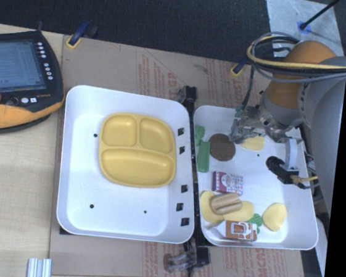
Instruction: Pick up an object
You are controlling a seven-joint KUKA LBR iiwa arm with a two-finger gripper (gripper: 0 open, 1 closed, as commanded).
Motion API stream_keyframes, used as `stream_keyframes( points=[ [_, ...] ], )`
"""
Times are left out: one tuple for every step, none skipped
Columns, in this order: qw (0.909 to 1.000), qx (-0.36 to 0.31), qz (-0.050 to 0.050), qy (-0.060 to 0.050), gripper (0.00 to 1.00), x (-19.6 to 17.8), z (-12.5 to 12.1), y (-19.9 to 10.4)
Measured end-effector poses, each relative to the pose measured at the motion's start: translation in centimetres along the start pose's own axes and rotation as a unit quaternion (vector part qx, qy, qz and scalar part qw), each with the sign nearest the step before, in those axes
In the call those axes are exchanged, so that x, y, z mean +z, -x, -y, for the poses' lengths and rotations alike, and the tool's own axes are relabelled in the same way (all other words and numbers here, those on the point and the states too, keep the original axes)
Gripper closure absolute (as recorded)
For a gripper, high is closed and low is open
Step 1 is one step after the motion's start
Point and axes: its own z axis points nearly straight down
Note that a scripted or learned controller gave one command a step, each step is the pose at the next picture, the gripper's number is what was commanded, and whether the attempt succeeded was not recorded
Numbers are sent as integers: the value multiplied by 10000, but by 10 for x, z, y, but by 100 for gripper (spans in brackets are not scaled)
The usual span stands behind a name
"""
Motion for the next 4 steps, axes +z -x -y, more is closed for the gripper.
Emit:
stream_keyframes(
  points=[
    [10000, 46, -19, -46, 100, 15, 30, 43],
    [10000, 17, -31, -50, 100, 15, 59, -16],
    [10000, 50, -12, -21, 100, 14, 78, 78],
    [10000, 8, -34, -43, 100, 15, 78, -8]
  ],
)
